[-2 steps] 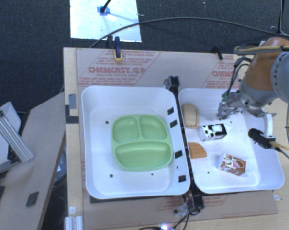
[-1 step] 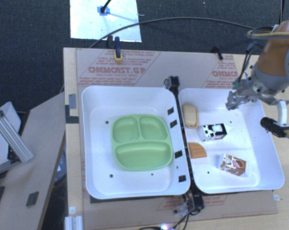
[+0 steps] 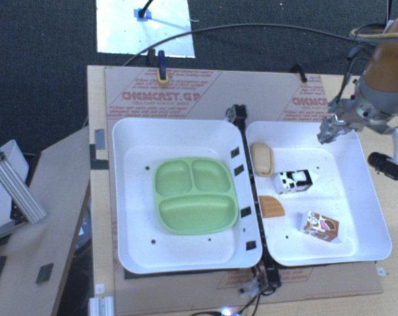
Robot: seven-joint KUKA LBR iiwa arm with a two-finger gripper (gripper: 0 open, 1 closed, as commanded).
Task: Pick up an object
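Camera view, from above the bench: the gripper (image 3: 331,129) hangs over the far right corner of the right bin (image 3: 367,206), with nothing between its fingers; whether they are parted or closed cannot be told at this slant.

Four small things lie in that bin, all well apart from the gripper. A tan bun (image 3: 261,158) sits by the divider, its long axis running from far to near. A black-and-white cow toy (image 3: 295,180) lies near the middle, stretched left to right with a slight tilt; which end is the head is too small to tell. An orange wedge (image 3: 271,207) rests close to the divider, its straight edge toward the far side and its curve toward the near. A brown carton (image 3: 319,226) lies nearer the front, its long axis tipped from upper left to lower right. The left bin (image 3: 136,196) holds a green tray (image 3: 195,195).

No object has yet been picked. The cow toy looks the nearest candidate. A sound approach would centre the gripper over it, turn the fingers to close across its short side, then descend straight. The wedge, flat and beside the divider, looks the hardest to grip.
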